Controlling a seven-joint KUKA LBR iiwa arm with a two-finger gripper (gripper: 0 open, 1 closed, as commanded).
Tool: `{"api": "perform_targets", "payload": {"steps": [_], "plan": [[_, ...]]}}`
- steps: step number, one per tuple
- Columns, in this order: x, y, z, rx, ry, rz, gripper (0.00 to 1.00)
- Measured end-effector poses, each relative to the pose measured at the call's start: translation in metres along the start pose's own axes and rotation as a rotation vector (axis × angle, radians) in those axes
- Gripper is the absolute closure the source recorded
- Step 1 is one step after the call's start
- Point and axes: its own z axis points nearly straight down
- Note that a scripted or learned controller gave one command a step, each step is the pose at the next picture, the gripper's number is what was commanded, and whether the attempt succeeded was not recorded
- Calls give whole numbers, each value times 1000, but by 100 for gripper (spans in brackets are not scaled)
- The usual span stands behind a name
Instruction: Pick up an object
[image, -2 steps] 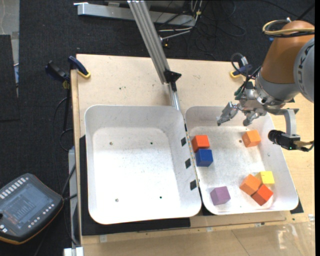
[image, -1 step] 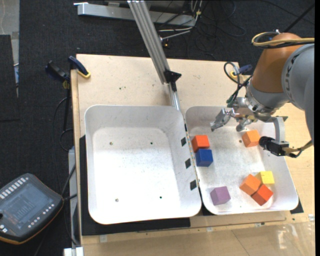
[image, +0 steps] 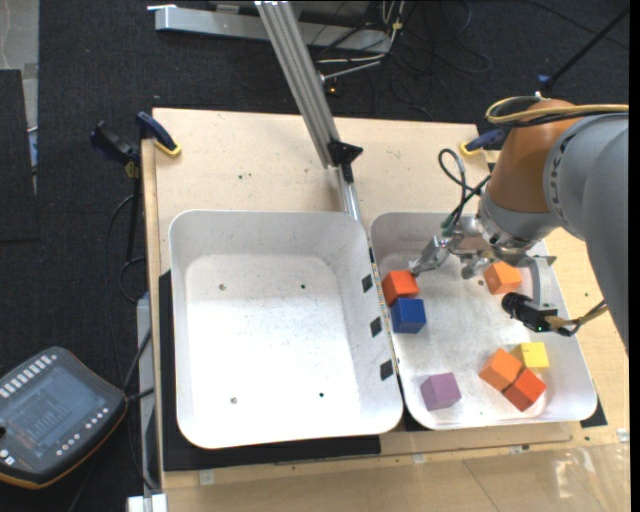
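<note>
The right bin (image: 570, 400) holds several cubes. An orange cube (image: 400, 285) and a blue cube (image: 408, 315) sit together near its left wall. A purple cube (image: 440, 390) lies at the front. An orange cube (image: 501, 368), a red-orange cube (image: 526, 390) and a yellow cube (image: 535, 354) cluster at the front right. Another orange block (image: 503, 277) lies just right of my gripper (image: 450, 260). The gripper hangs low over the bin's back part, open, with nothing between its fingers. Its left fingertip (image: 428, 260) is close above the orange cube by the wall.
The left bin (image: 182, 235) stands beside the right one, and their walls meet in the middle. A slanted metal pole (image: 310, 95) comes down to the bench behind the bins. A teach pendant (image: 50, 415) lies off the bench at the front left.
</note>
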Motion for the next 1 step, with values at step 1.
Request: {"api": "perform_targets", "payload": {"steps": [1], "plan": [[1, -1, -10, 3, 0, -3, 100]]}}
